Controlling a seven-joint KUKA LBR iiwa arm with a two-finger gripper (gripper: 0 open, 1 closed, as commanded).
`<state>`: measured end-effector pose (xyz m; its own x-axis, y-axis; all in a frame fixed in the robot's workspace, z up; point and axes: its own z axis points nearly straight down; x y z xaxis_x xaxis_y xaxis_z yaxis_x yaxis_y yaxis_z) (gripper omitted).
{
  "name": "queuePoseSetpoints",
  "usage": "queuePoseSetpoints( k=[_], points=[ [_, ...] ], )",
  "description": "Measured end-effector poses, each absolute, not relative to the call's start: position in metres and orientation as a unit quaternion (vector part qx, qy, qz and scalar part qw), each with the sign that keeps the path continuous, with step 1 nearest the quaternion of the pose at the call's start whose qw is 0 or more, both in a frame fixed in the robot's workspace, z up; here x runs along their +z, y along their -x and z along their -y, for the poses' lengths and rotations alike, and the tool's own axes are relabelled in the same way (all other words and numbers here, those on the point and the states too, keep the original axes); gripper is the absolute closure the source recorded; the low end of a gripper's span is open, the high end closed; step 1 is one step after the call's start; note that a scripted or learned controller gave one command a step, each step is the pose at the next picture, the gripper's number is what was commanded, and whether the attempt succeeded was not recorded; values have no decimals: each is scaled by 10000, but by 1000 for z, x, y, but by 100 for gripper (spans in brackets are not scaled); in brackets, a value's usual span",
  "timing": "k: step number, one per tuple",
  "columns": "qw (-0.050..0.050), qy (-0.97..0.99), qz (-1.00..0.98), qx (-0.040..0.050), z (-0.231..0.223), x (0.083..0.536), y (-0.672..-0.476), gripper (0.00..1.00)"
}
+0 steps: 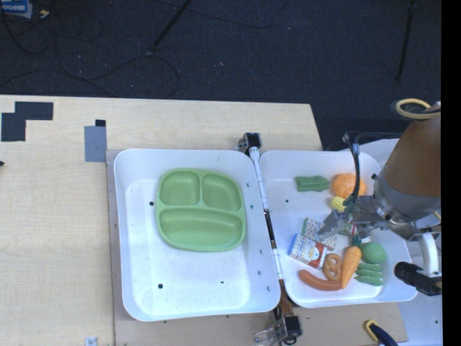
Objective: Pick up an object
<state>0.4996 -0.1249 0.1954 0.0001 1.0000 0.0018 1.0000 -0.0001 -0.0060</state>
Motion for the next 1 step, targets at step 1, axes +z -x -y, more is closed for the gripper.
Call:
queuePoseSetpoints(
  k=[1],
  points=[
    [27, 7066, 7076, -22, 121, 91, -505, 0]
  ],
)
